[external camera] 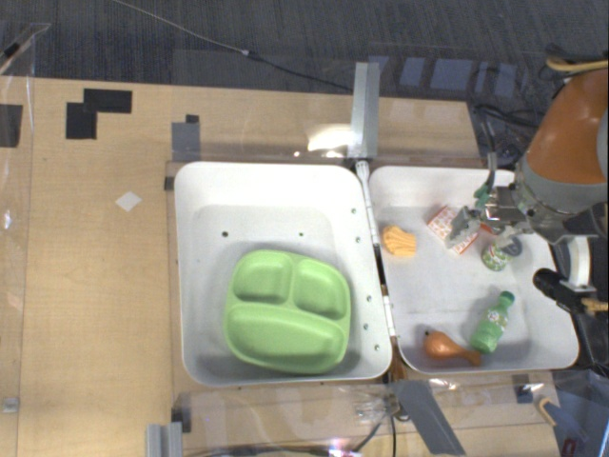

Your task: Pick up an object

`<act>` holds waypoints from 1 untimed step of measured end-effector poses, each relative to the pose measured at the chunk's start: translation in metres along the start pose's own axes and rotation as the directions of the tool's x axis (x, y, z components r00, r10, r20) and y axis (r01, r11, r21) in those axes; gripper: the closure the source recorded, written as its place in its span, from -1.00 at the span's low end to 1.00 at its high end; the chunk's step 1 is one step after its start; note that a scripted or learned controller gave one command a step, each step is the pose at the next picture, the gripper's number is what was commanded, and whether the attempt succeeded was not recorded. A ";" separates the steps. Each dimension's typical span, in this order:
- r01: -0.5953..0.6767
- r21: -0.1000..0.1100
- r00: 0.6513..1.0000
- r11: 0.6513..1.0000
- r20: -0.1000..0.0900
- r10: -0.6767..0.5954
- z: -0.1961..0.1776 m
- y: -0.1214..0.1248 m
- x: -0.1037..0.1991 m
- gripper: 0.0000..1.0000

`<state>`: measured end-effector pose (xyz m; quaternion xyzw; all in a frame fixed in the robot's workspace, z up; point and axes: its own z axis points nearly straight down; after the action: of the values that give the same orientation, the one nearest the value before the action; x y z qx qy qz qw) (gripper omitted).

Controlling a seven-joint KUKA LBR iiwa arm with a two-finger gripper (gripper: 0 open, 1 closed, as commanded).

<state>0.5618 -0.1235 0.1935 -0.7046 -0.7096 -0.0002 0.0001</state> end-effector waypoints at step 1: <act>0.009 -0.004 1.000 1.000 0.001 -0.009 0.099 0.062 -0.024 -1.00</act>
<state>0.6243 -0.1470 0.0943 -0.7013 -0.7129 -0.0011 -0.0017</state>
